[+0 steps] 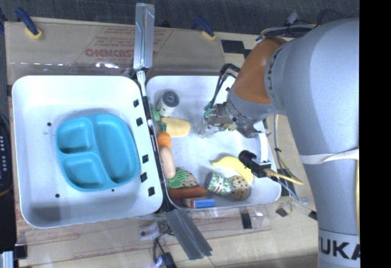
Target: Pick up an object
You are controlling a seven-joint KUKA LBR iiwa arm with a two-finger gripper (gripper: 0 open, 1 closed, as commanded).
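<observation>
Your claw [211, 121] hovers low beside the pale yellow rounded block [176, 127], poised for grasping; I cannot tell its state.

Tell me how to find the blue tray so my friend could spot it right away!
Look at the two shallow white plastic bins side by side and pick the left white bin, away from the grey arm. The light blue plastic tray lies flat on its floor. It has three compartments, and the small food-like items all lie in the right bin.
</observation>
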